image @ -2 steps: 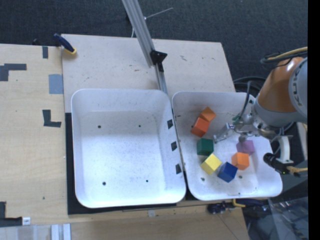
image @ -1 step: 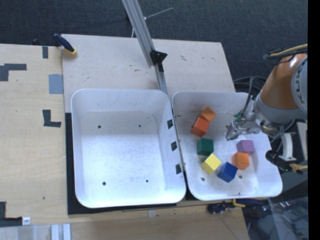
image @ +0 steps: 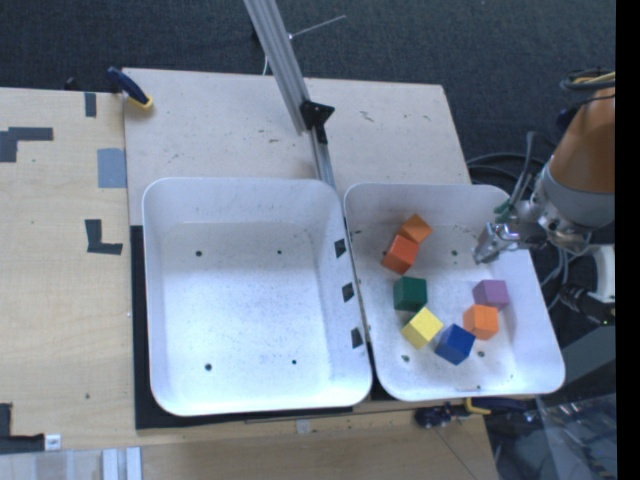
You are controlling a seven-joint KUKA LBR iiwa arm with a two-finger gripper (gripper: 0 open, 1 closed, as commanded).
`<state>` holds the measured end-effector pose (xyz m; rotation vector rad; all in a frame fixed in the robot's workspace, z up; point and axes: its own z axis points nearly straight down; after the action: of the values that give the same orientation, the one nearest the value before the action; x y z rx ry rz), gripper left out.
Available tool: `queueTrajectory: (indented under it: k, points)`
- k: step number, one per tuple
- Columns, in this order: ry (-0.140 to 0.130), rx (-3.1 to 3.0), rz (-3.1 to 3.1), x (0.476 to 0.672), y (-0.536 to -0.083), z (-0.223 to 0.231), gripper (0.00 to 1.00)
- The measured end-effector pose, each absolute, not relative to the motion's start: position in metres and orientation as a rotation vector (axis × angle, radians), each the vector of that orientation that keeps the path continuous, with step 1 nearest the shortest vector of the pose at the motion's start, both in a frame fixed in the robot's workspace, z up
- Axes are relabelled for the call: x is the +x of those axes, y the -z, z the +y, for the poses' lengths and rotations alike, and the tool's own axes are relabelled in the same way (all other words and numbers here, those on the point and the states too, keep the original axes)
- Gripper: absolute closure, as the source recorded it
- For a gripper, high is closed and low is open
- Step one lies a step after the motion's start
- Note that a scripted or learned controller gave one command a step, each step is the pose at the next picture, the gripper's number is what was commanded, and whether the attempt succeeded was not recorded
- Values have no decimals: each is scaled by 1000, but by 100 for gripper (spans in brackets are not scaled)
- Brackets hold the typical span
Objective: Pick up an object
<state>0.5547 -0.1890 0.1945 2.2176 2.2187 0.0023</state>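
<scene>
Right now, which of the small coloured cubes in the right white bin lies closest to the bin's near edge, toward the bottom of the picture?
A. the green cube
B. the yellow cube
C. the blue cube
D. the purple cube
C. The small blue cube sits lowest in the picture, below the small yellow cube, the small green cube and the small purple cube, so nearest the right white bin's front rim.

The pale wooden bench [image: 230, 128] carries two shallow white bins side by side: one [image: 160, 298] well left of the gripper [image: 487, 248], the other [image: 520, 363] beneath it (a blue-and-yellow clamp [image: 130, 88] lies far left).
</scene>
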Motion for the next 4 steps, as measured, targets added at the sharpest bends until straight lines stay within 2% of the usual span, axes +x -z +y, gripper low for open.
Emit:
queueTrajectory:
  k: [2, 4]
  points:
    - [-2, 2217, 2221, 556, -276, -186, 100]
    - [-1, 2215, 2230, 566, -277, -92, 100]
